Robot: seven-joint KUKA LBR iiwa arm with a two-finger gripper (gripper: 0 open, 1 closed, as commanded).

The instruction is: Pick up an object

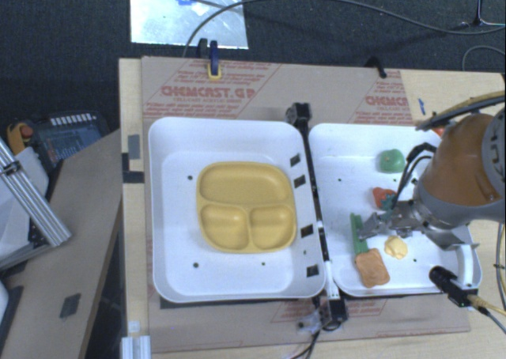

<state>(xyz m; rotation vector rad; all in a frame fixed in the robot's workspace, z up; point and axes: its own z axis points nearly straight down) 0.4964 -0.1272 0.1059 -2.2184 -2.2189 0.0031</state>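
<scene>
Hidden parts: you are seeing the arm point(466, 164) reaching in from the right, and its orange band and grey wrist are covering part of the right bin point(340, 144). The arm itself is running off the right edge.
Gripper: you are looking at the gripper point(371, 225) hanging low over the right bin; whether it is apart or together, you cannot tell, since the metal parts are blurring into one another.
Red piece: a small red object point(383, 194) is peeking out beside the wrist, and its shape is too cut off for you to name.
Green stick: a dark green piece point(356, 226) is lying right at the gripper tip; you cannot tell whether it is touching.
Other pickable things: a green lump point(390, 160) is sitting toward the far side of the right bin, a small yellow piece point(395, 249) is lying just below the gripper, and an orange-brown slab point(371, 268) is resting near the front wall.
Surface: both bins are standing on a brown printed board point(237, 85) over the bench.
Left bin: you are seeing the left bin point(170, 191) holding a yellow divided tray point(241, 205) with three compartments.
Surroundings: a shiny metal sheet point(186, 1) is lying on the dark floor beyond the board, and cables point(356, 9) are trailing across it.
</scene>
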